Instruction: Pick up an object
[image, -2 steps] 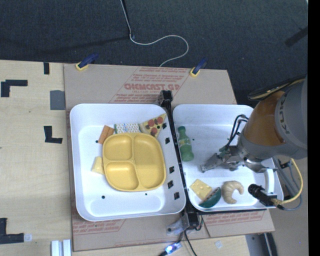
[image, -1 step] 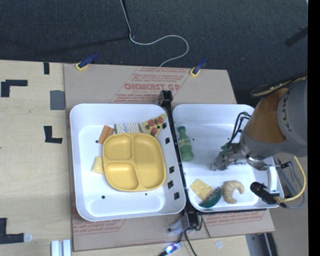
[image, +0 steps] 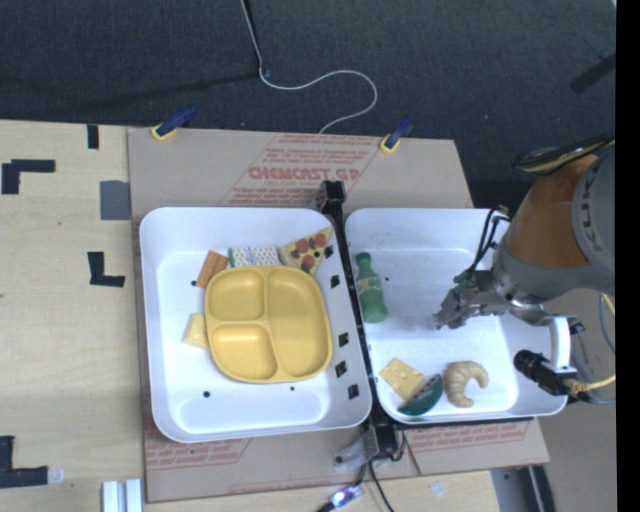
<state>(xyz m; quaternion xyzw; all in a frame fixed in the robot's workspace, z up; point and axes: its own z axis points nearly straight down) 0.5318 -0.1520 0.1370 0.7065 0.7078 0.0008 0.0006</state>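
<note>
The right bin (image: 430, 225) holds a green bottle (image: 370, 289) lying by its left wall. Along its front lie a yellow cheese wedge (image: 401, 376), a dark green piece (image: 424, 397) and a tan croissant (image: 465, 381). My gripper (image: 450, 313) hangs low over the bin's middle right, above the croissant and to the right of the bottle. Nothing shows between its fingers. The grey arm with its orange band (image: 550, 215) comes in from the right.
The left bin (image: 160, 300) carries a yellow divided plate (image: 268, 323) with small food pieces around it: an orange strip (image: 211, 267), a pizza slice (image: 308, 248) and a pale wedge (image: 195, 330). A white cable (image: 320, 80) runs behind the bins.
</note>
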